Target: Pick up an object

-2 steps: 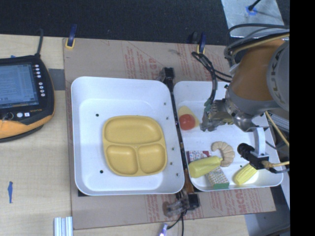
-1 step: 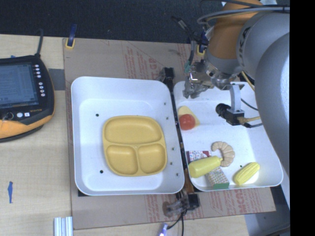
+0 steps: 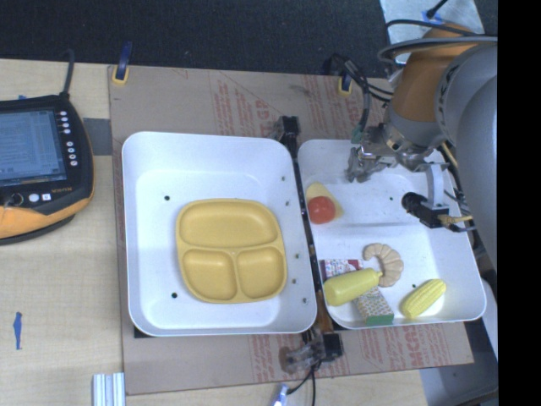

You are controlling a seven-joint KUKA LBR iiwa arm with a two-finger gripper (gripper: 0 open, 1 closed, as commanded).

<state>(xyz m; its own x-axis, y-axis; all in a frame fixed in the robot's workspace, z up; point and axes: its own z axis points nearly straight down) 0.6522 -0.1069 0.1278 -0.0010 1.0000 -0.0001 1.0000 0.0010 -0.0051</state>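
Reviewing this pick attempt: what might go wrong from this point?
The claw sits near the right bin's far wall, away from every item, so closing here would likely grab nothing. The yellow cylinder, shrimp and sponge lie crowded together, so a grasp there may catch two or knock one aside.

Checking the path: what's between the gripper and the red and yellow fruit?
Bare white floor of the right bin separates gripper from fruit, in the camera view.

**Count of things on the bench**

Two white bins: a left bin (image 3: pixel 144 227) and a right bin (image 3: pixel 456 265). One yellow divided tray (image 3: pixel 230 249). One red-and-yellow fruit (image 3: pixel 320 206), one shrimp (image 3: pixel 385 260), one yellow cylinder (image 3: pixel 350 285), one corn cob (image 3: pixel 422 298), one green-edged block (image 3: pixel 374 308). One handheld control pendant (image 3: pixel 38 166).
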